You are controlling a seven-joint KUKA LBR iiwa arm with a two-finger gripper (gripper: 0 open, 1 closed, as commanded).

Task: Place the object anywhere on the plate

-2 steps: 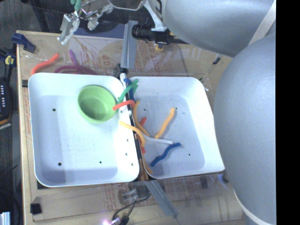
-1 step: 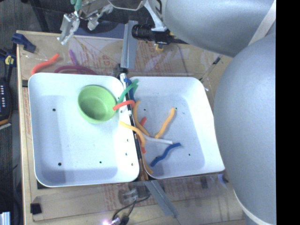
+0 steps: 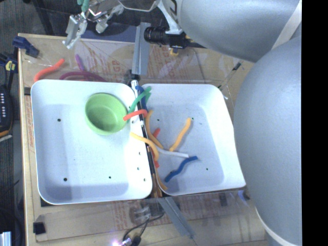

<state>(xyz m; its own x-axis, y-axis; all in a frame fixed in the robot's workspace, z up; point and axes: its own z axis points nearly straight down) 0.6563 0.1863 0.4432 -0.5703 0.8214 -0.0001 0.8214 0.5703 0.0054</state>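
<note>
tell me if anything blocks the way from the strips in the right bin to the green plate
Only the two bins' adjoining rims, with several strips draped over them, lie between the orange strip and the green plate. Nothing visible sits on the plate.

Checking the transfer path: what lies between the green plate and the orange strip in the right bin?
In the camera view, between green plate and orange strip: the bins' adjoining rims, draped with colored strips.

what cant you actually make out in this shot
- Gripper, camera view: small, at the top edge, cluttered; whether the jaws are open or shut is unreadable, and nothing can be seen between them.
- Right bin: its right rim is covered by the grey arm.
- Green plate: its right rim is crossed by coloured strips.
- Strips along the seam between the bins: they overlap, so their count is unclear.
</note>
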